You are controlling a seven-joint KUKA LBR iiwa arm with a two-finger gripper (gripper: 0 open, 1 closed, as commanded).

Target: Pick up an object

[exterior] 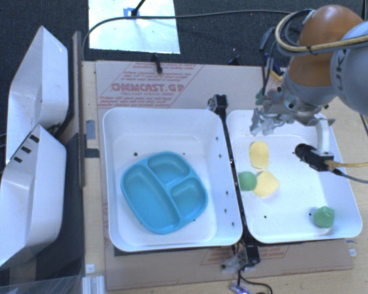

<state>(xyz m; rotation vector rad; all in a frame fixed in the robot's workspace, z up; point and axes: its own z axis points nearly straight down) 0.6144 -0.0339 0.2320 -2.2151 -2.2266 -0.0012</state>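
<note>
My gripper (265, 126) hangs over the far part of the right bin (343, 192), just above and behind a pale yellow piece (259, 154). Nothing shows between its fingers. A second pale yellow piece (266, 184) lies nearer the front, touching a small green ball (247, 180) on its left. Another green object (323, 216) sits near the bin's front right corner.
The left bin (119, 139) holds a blue divided plate (164, 192). A black divider bar (231, 164) runs between the two bins. Two spare white bins (34, 158) lean off the bench at the left.
</note>
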